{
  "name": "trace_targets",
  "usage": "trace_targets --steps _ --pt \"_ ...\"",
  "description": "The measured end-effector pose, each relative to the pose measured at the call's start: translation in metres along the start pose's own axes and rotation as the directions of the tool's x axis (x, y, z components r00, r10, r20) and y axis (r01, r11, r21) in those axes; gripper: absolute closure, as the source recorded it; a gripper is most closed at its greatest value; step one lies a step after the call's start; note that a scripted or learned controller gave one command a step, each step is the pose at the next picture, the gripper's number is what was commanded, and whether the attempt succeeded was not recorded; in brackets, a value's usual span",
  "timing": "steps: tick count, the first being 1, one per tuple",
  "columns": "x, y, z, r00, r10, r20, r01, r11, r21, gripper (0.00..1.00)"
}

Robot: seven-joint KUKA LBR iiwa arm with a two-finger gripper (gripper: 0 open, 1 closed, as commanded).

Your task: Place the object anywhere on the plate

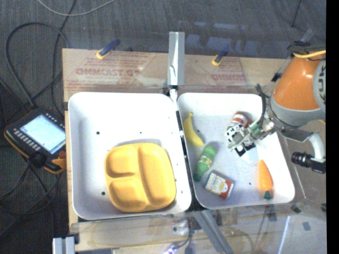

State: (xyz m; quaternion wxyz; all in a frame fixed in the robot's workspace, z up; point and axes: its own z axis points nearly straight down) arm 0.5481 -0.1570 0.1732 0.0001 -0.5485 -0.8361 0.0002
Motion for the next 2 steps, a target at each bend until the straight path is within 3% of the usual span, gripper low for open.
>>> trace_targets --steps 1,2 --pt "0.101 0.001 -0.066 0.977 -0.213 0.0 0.213 0.977 0.0 1.0" --pt "0.169 0.003 -0.038 0.968 -0.251 -0.002 0.251 0.968 0.003 1.0"
